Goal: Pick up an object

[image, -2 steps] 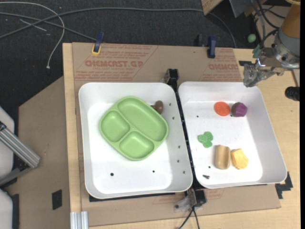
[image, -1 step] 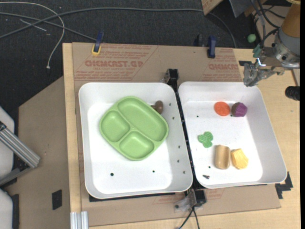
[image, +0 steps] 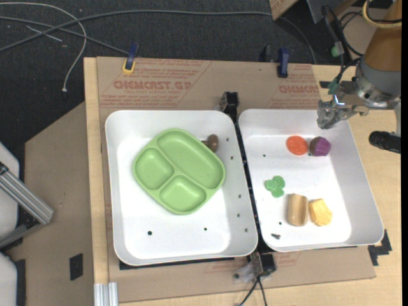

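The right bin [image: 357, 190] holds an orange round piece [image: 296, 145], a purple piece [image: 320, 146] touching it, a small green piece [image: 275, 186], a tan cylinder [image: 296, 210] and a yellow piece [image: 320, 212]. My gripper [image: 329, 116] hangs over the bin's far right corner, just above and behind the purple piece, with nothing seen between its fingers. The left bin [image: 127, 228] holds a green divided plate [image: 179, 171] and a small brown object [image: 211, 143] at the plate's far edge.
Blue clamps [image: 131, 57] [image: 282, 62] hold the cardboard base at the back. A black bracket [image: 229, 101] sits between the bins' far corners. Cables lie on the dark floor at upper left. A metal rail [image: 22, 193] juts in at left.
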